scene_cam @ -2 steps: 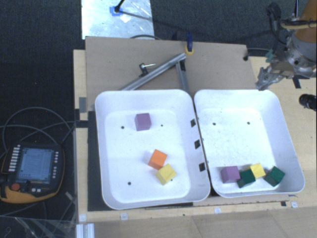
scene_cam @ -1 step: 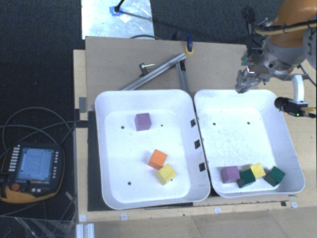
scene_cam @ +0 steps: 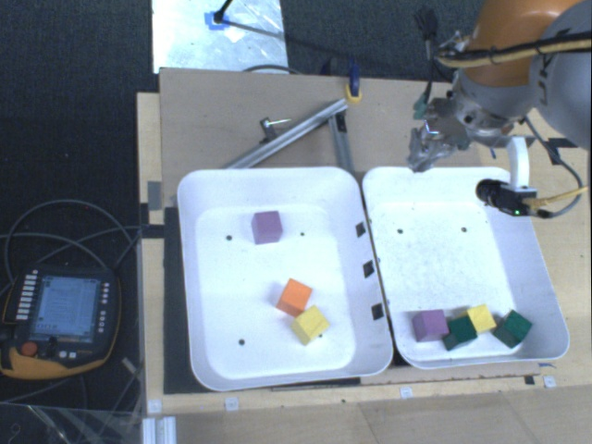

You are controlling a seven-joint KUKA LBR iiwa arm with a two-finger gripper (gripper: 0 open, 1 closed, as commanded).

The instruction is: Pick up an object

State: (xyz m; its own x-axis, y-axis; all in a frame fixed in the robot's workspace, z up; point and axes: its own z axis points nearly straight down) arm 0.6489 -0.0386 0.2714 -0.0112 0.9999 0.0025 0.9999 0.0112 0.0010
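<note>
My gripper (scene_cam: 424, 154) hangs over the far rim of the right bin (scene_cam: 462, 248), well above the blocks and with nothing seen between its fingers. Along that bin's near wall lie a purple block (scene_cam: 429, 324), a dark green block (scene_cam: 459, 332), a yellow block (scene_cam: 481, 318) and another green block (scene_cam: 513, 326). The left bin (scene_cam: 213, 276) holds a purple block (scene_cam: 266, 227) toward the back, an orange block (scene_cam: 294, 296) in the middle and a yellow block (scene_cam: 310, 324) just in front of it.
A metal bar (scene_cam: 287, 133) lies slanted on the bench behind the left bin. A teach pendant (scene_cam: 57, 313) rests on the floor at the left. A silver sheet (scene_cam: 220, 21) lies at the far back.
</note>
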